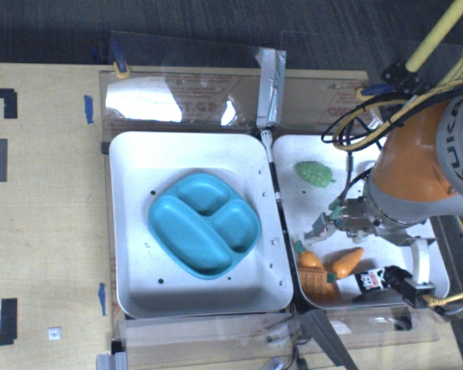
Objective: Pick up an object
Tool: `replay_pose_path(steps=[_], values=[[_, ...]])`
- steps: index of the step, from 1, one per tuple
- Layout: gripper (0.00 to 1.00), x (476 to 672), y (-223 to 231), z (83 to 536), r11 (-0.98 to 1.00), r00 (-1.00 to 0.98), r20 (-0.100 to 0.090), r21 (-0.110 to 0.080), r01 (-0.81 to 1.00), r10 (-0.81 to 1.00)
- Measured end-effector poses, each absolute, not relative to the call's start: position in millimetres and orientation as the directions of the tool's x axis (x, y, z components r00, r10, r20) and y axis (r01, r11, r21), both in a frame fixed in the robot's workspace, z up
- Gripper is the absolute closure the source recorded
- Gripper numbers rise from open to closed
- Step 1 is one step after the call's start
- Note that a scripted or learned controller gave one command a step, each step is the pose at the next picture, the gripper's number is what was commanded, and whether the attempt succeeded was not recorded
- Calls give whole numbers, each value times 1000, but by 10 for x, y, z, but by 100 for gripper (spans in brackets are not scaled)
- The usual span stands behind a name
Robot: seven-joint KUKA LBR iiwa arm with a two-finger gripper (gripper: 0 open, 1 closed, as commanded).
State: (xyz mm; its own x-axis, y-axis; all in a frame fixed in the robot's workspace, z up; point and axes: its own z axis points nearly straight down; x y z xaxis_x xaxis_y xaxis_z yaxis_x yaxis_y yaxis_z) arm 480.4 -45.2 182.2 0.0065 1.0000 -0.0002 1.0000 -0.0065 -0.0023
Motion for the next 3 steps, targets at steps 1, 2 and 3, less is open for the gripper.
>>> replay_pose_path(steps=[1,2,3], values=[[0,4804,-934,881,171,-171,1,0,985,985],[100,4823,-935,971,169,-169,0,3,986,986],[100,5222,-438,2499,50,-50,0,4,999,999]])
